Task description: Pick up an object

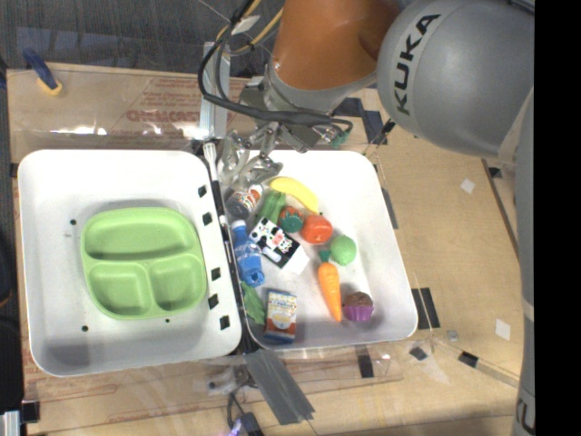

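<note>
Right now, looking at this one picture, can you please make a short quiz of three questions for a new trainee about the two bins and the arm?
1. True or false: the green tray lies in the left bin.
2. Which thing lies nearest the front edge of the right bin? A) banana B) small carton C) tomato
3. Fill in: the gripper hangs over the ___ left corner of the right bin.

Key
1. True.
2. B.
3. Back: it is above the corner next to the divider, near the banana.
</note>
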